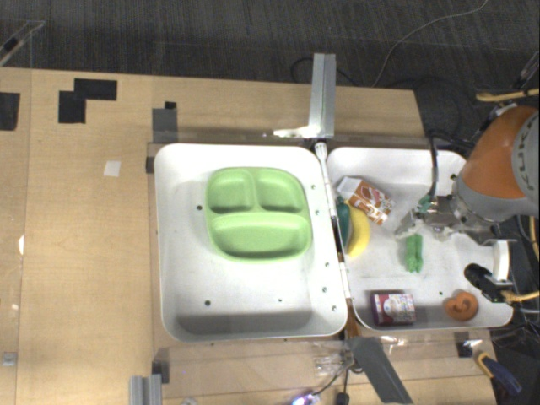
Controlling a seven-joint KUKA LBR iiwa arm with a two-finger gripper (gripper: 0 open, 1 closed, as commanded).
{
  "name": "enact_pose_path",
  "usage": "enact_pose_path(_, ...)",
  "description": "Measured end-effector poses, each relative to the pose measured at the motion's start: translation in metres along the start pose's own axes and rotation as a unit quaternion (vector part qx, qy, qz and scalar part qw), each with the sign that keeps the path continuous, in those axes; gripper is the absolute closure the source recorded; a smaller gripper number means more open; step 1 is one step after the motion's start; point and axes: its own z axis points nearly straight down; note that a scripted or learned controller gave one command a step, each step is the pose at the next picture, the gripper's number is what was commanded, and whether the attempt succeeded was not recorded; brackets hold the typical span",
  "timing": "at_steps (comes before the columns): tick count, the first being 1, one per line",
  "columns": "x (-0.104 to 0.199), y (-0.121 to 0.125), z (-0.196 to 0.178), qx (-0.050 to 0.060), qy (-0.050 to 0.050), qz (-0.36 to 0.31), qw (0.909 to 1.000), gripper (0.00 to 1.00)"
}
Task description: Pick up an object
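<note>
The claw hangs over the right bin, can't tell whether it's clenched or released. Right under it lies a small glossy green plastic piece, elongated, long axis running away from the claw toward the bin's near wall. A smooth banana curves off to its left.

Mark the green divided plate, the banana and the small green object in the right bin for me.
green divided plate (256, 212): camera view, on its large lower compartment.
banana (359, 234): camera view, on the middle of its yellow curve.
small green object (413, 253): camera view, on its middle, below the gripper.
</note>
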Motion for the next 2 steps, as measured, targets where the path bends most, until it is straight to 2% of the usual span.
enact_pose_path(1, 0.002, 0.003, -0.013, -0.003, 0.001, -0.002, 1.0000, 1.00)
enact_pose_path(2, 0.044, 0.014, 0.001, 0.001, 0.000, 0.140, 0.9902, 1.00)
